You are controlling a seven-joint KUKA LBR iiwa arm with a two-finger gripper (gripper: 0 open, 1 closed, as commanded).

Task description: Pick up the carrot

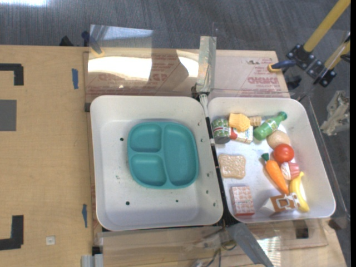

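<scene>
I cannot tell how wide the end effector is, or if it holds anything.

The long orange toy carrot with a small green top (275,174) lies in the right shallow white bin (319,166), toward that bin's right side. Its green end points up and left, and its thin end points down and right. A round red toy tomato (284,152) sits just above it and touches it. A yellow toy banana (301,193) lies just to the carrot's right. A small red and white toy (291,170) sits between the carrot and the banana.

At the top of the same bin there is a green toy bottle (269,127) lying on its side, a yellow toy wedge (239,119), a little green can (221,130) and a tan round toy (277,138). A square tan toy cracker (232,166) lies near the bin's left wall. Below it is a pink and white block (242,199). An orange and white small box (282,203) lies by the carrot's thin end.

The left shallow white bin (105,166) holds a teal plastic plate with three parts (164,154).

Both bins sit on a brown cardboard worktop (39,149). Behind the bins there is red print on the brown card (261,71), but it is too blurry to read. The labels on the can and the boxes are too small to read.
</scene>
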